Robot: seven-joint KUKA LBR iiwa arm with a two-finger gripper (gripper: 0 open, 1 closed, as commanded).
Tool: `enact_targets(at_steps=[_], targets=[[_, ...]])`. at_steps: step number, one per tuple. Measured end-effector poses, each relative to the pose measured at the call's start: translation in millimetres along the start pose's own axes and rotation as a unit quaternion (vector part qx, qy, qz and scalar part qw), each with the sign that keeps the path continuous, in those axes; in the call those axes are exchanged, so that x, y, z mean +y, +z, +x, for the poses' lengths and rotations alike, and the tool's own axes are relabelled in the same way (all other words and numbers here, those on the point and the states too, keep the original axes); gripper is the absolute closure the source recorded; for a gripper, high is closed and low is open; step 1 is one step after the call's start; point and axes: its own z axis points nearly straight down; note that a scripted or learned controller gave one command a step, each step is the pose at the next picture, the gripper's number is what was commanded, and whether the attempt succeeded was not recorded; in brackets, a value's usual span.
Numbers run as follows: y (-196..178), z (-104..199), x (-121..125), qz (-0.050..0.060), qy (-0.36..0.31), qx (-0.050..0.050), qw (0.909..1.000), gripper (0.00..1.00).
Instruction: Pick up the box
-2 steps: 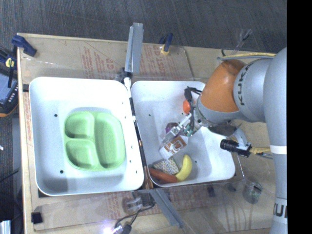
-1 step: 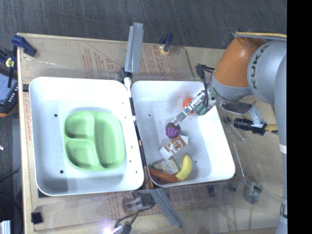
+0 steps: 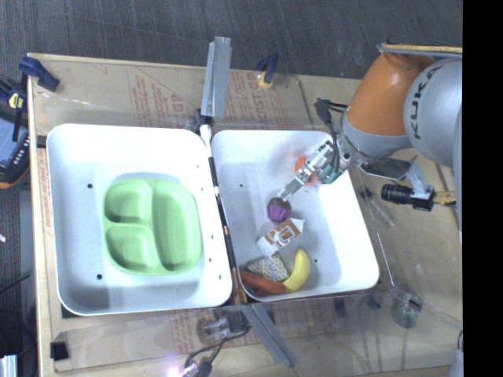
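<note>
Box [image 3: 280, 235] lies flat on the floor of the right bin [image 3: 346, 234], below and slightly left of the gripper [image 3: 288, 191], near but apart from it. A purple fruit [image 3: 278, 209] sits between the gripper tip and the box, touching the tip or just beside it; gripper state cannot be determined. Further below, a banana [image 3: 298, 271], a patterned pouch [image 3: 269, 267] and a red-orange item [image 3: 262, 284] crowd the bin's lower wall. Bare floor lies to the gripper's upper left and lower right. The left bin [image 3: 71, 210], well to the gripper's left, holds a green divided tray [image 3: 152, 225].
</note>
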Motion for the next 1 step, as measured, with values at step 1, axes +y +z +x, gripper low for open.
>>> enact_targets(at_steps=[1], targets=[[84.5,25.3,-7.0,0.001,0.071,0.002,0.9975,0.00]])
